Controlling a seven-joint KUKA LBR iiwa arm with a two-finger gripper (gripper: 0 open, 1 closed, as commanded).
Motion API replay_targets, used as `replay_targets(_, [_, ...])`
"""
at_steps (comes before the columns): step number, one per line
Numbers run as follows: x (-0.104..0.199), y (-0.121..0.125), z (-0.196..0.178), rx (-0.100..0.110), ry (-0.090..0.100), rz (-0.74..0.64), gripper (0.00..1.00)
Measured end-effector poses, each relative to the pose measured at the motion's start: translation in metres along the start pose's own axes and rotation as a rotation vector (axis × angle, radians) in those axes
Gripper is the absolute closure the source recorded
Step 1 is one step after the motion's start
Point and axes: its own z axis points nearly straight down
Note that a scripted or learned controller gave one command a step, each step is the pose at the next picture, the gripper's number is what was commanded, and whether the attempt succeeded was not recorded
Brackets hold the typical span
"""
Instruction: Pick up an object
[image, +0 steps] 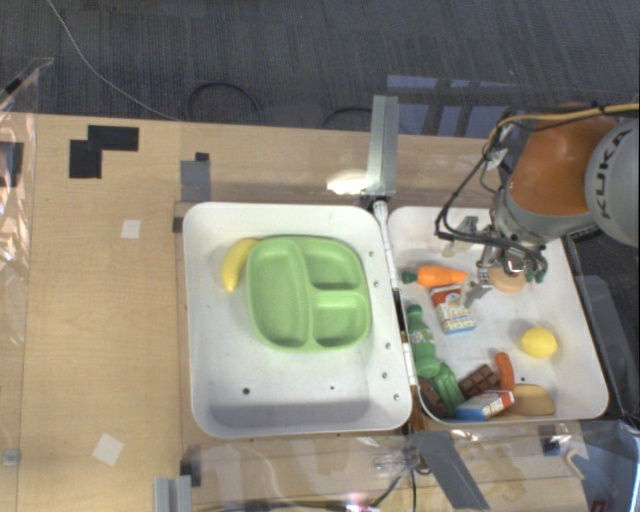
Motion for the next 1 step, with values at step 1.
replay_targets(1, [-0.0096,0.0424,0.0043,0.001,-0.007,-0.003,0.0])
